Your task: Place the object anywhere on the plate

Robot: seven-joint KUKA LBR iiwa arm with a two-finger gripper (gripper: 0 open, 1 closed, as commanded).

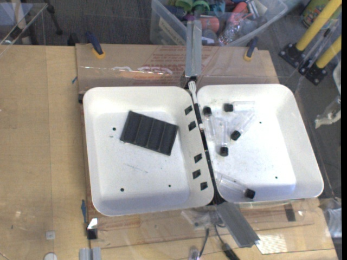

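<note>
A black, ribbed rectangular plate [149, 132] lies flat in the left white bin [103, 194], slightly turned, toward the bin's upper middle. In the right white bin [293, 161] lie several clear plastic tubes with black caps. One cap [228, 108] is near the back, one cap [235, 135] in the middle, and one cap [249, 193] by the front wall. The clear tube bodies are hard to make out against the white floor.
A row of small black clips [197, 157] runs along the seam between the bins. A clear tub of colourful toys [217, 7] stands behind the bench. Blue clamps [96, 50] hold the cardboard at the back. Yellow poles [320, 23] stand at the far right.
</note>
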